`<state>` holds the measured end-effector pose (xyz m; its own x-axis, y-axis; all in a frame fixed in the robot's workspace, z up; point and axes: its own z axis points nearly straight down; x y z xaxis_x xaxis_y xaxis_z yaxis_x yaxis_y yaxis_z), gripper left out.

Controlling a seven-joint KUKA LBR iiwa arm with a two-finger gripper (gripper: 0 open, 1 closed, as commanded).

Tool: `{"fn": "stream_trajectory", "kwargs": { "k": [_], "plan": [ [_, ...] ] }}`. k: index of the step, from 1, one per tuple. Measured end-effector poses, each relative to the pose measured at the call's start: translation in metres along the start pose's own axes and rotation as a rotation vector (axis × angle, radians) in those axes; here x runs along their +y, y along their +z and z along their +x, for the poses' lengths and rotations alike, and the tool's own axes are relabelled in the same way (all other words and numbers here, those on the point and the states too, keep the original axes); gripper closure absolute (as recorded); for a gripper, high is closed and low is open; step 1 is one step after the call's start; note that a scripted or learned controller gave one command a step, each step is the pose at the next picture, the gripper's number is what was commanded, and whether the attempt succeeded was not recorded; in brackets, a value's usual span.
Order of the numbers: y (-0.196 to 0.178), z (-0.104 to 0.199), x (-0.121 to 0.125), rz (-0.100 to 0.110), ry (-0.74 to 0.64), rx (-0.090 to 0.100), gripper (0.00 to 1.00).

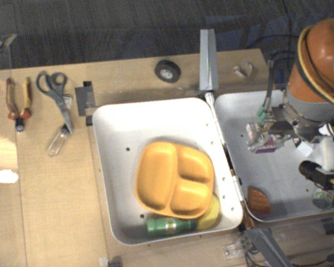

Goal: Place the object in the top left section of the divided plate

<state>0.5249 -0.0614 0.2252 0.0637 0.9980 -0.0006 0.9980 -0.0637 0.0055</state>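
Claw [269, 129] is low over the right bin [273, 99], in its upper-left part, arm coming in from view-right. Open or closed: can't tell from this angle. Crinkly purple/white packet [258, 140] sits right at the claw tip, just view-left and a bit below. Touching vs gripped: can't tell.

Rest, rel. to claw:
- Brown roundish item [258, 200]: well below, same bin, near its lower-left corner.
- Small greenish round thing [324, 199]: below and view-right, by the lower-right corner.
- Divided plate [174, 178]: yellow, 3 sections, well to view-left and slightly below, in the left bin [119, 142]. Its lower edge overlaps a green bottle [166, 225] and a yellow fruit-like thing [211, 214], both poking out from under it.
- Packet and plate are well apart, with the bin walls between them.
- On the bench beyond the bins, far view-left and above: scissors [57, 96], red-handled pliers [18, 102].
- Tape roll [167, 71]: above-left, nearer.
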Motion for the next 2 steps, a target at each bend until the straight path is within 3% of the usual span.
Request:
{"fn": "stream_trajectory", "kwargs": {
  "k": [1,2],
  "plan": [
    [0.0189,0.0716,0.0020,0.001,-0.121,0.001,1.00],
    [0.0188,0.0715,0.0021,0.001,-0.121,0.002,0.00]
  ]
}}
